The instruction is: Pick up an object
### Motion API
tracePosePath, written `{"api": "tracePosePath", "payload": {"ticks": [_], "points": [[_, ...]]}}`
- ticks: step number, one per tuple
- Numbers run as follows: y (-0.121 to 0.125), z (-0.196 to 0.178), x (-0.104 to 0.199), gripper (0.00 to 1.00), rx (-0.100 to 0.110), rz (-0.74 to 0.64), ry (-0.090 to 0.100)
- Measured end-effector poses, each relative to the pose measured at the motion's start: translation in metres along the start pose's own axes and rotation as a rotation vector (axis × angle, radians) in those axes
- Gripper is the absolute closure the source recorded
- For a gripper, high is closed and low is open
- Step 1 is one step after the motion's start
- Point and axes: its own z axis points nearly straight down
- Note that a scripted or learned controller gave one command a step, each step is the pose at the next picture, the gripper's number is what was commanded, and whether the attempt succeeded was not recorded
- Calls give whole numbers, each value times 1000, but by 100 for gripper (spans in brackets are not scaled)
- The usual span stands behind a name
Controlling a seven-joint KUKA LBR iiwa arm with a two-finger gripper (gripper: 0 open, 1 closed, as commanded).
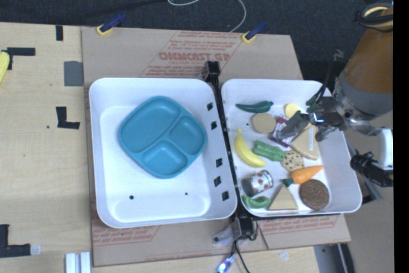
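Note:
The right bin holds several toy foods. Among them are a yellow banana, a dark green pepper, a tan round piece, a green pickle, an orange carrot and a brown patty. My gripper hangs low over the middle of this bin, reaching in from the right. It sits just beside a purple item and above a tan bread slice. I cannot see whether it touches either one.
The left bin holds a blue divided plate. A black divider runs between the bins. A silver can, a wedge and a chip cookie crowd the right bin's front. The arm's orange band looms at the right.

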Motion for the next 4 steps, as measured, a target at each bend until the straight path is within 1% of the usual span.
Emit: {"api": "tracePosePath", "payload": {"ticks": [1,2,3,4], "points": [[-23,49,62,0,8,-5,3],[-22,80,131,0,5,-5,2],[-19,-109,162,0,-18,-6,4],[-21,-110,160,100,1,-3,-1]]}}
